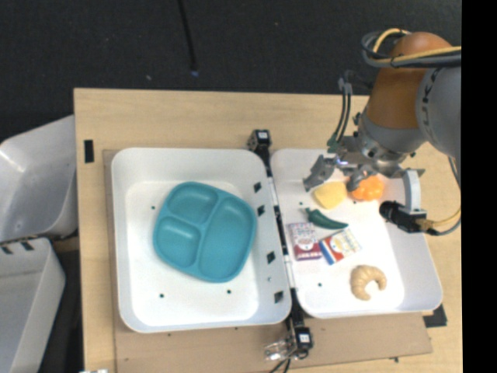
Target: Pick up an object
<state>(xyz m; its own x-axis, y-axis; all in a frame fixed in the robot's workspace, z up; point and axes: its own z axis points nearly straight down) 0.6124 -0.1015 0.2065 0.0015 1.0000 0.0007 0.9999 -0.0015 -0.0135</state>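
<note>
My gripper (335, 177) hangs over the far part of the right bin (411, 286), its fingers (314, 175) spread open with nothing between them. Just below it lies a yellow wedge-shaped piece (330, 196). An orange object (370, 187) sits to the right of the wedge, partly under the wrist. A dark green pod (328, 218) rests in front of the wedge. Nearer the middle lie a pink-and-white packet (304, 242) and a red, white and blue packet (340, 245). A tan croissant (367, 280) sits toward the near right.
The left bin (132, 286) holds a teal divided plate (206, 231). A ridge with black clips (276, 231) separates the two bins. A black cable fitting (400, 214) hangs from the arm over the right bin's right side.
</note>
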